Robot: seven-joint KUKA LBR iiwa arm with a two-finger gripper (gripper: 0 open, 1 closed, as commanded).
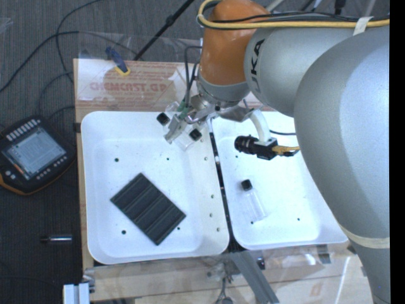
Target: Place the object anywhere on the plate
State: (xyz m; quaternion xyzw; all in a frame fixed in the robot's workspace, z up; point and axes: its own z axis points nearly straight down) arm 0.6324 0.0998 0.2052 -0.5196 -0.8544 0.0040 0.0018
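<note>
We see the hand (185, 124) at upper centre of the frame, over the left bin's (101, 170) far right corner; whether it is open we cannot tell. The clear vial (252, 200) lies lower right of it, long axis near vertical; the dark plate (148, 208) lower left.

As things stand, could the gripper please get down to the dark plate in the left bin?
Probably yes. The plate lies flat in the left bin with nothing on it, and the gripper hangs over that bin's far right corner with open space between them.
</note>
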